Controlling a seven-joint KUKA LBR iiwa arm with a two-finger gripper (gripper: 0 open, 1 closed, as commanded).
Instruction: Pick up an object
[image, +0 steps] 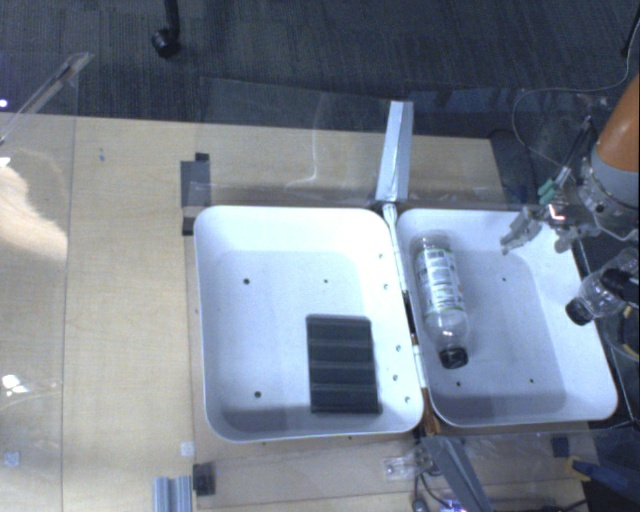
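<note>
In the camera view we look down on a pale wooden bench (120, 300) that carries the two white bins side by side. The left bin (230, 330) holds a flat black block (343, 365) with ribs running across its top. It lies on the bin floor toward the near wall and right of the middle, square to the bin's edges and touching nothing else.

The right bin (520, 350) holds a clear plastic bottle (440, 285) lying on its side. It rests close along the bin's left wall, and we cannot tell whether it touches that wall. Its dark cap points toward the near edge and its base toward the far edge. A pale label wraps its upper half.

The arm (618, 150) comes in from the right, its orange band showing at the edge of the picture. The gripper (545, 222) hangs over the far right corner of the right bin, well apart from the bottle and farther still from the black block. We see nothing held in it. It is small and cluttered with cables here, so we cannot tell whether it is open or closed. A grey metal strip (397, 150) runs away from the gap between the bins toward the far side of the bench.
</note>
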